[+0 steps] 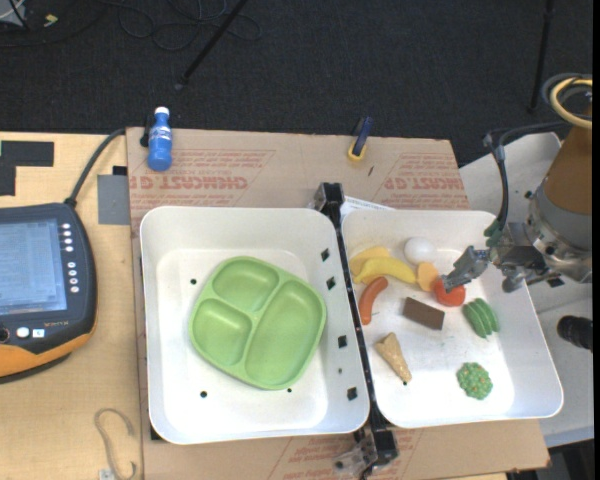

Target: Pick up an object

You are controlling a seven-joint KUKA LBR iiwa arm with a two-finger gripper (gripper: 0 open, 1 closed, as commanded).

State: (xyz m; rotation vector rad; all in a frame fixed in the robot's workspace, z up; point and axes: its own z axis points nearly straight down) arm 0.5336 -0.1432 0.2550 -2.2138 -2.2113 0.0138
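Note:
My gripper [490, 271] hangs over the right bin [540, 388], near its right side, and its fingers stand open with nothing between them. The left finger [467, 265] is just above a red tomato [449, 292]. Around it lie a small orange piece [427, 274], a white egg [418, 249], a yellow banana [380, 263], a red-orange chili [371, 299], a brown block [423, 313], a green pepper [480, 317], a broccoli floret [473, 379] and a tan cone [393, 356].
The left bin [170, 268] holds a green divided plate [258, 320]. A tablet [25, 278] lies at the far left. A blue bottle [159, 139] and a yellow-blue clamp [359, 140] sit behind the bins on cardboard.

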